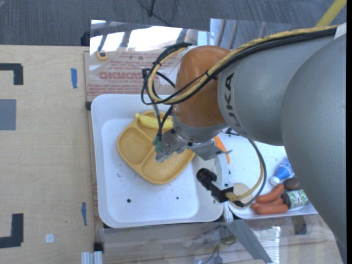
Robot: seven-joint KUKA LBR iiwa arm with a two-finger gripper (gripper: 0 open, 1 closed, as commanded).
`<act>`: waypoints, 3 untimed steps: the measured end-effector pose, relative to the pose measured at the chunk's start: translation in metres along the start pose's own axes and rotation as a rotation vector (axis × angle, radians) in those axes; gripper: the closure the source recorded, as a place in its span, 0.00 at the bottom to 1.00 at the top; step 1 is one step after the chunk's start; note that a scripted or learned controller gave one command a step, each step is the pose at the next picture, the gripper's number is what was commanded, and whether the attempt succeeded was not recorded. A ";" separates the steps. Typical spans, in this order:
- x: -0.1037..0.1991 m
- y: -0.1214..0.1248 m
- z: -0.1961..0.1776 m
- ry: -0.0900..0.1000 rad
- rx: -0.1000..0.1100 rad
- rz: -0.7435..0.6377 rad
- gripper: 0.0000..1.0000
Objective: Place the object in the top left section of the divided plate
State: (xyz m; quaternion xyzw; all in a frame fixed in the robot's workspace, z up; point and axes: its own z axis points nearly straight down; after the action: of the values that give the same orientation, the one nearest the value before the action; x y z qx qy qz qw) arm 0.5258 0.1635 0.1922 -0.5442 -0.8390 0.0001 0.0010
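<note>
Gripper [161, 147] hovered over divided plate [144, 157] w/ banana [149, 120] near; grip state unclear, so placing probably needed lowering.

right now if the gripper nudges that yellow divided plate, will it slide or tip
The divided plate looks like thin, light plastic on the smooth white bin floor, so it probably slides easily. Its shallow, wide shape suggests tipping is unlikely unless the rim is pressed.

The arm [264, 87] hides the divided plate's [137, 150] right part and most of the banana [147, 120] — the right bin [258, 210] largely too.
</note>
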 end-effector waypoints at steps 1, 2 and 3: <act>-0.101 0.019 -0.072 -0.003 -0.002 0.212 1.00; -0.075 0.082 -0.101 -0.003 -0.002 0.347 1.00; -0.019 0.067 -0.039 -0.001 0.001 0.329 1.00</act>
State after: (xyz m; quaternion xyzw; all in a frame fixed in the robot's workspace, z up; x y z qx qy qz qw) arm 0.5953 0.1732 0.2311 -0.6742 -0.7385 0.0010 0.0007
